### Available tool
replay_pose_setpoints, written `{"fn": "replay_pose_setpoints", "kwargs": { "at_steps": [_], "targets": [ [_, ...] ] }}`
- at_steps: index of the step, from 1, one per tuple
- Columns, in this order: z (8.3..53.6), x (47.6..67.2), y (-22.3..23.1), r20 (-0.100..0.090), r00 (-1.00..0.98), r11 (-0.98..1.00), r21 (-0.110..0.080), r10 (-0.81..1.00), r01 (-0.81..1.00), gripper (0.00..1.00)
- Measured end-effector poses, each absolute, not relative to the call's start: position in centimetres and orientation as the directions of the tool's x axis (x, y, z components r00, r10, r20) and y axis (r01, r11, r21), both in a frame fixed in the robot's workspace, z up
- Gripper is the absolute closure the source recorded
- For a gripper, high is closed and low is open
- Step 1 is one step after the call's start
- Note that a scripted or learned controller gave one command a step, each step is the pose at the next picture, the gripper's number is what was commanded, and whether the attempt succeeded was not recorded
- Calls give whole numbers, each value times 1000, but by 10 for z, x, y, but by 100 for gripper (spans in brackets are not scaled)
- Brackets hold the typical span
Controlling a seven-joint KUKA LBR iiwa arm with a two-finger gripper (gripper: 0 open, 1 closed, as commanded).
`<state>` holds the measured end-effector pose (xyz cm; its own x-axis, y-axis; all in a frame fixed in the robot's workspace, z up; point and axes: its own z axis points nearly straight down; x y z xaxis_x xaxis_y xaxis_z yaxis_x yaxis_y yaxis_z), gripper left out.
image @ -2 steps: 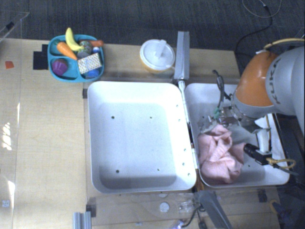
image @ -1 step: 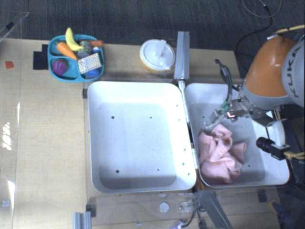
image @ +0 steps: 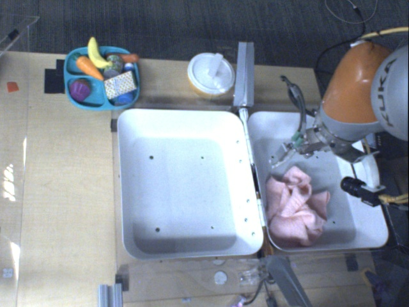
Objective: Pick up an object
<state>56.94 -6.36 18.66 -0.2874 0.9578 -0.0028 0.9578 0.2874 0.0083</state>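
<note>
A crumpled pink cloth [image: 295, 204] lies in the right white bin [image: 364, 235], toward its near left side. My gripper [image: 287, 153] hangs over the far left part of that bin, just beyond the cloth's upper edge and apart from it. Its fingers point down and to the left, and it is open with nothing between them. The grey arm with its orange band [image: 358, 82] reaches in from the right.
The left white bin [image: 185, 178] sits beside the right one, with a metal divider [image: 243, 75] rising between them at the back. A blue tray of toy food [image: 102, 77] and a white lidded cup [image: 211, 74] stand behind the bins. A black cable fitting [image: 358, 189] overhangs the right bin.
</note>
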Motion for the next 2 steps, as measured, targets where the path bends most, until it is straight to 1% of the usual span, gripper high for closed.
{"fn": "replay_pose_setpoints", "kwargs": {
  "at_steps": [1, 2],
  "targets": [
    [95, 539, -99, -3, -236, 236, 9, 972, 972, 0],
    [107, 542, -97, -4, -237, 237, 16, 972, 971, 100]
  ]
}}
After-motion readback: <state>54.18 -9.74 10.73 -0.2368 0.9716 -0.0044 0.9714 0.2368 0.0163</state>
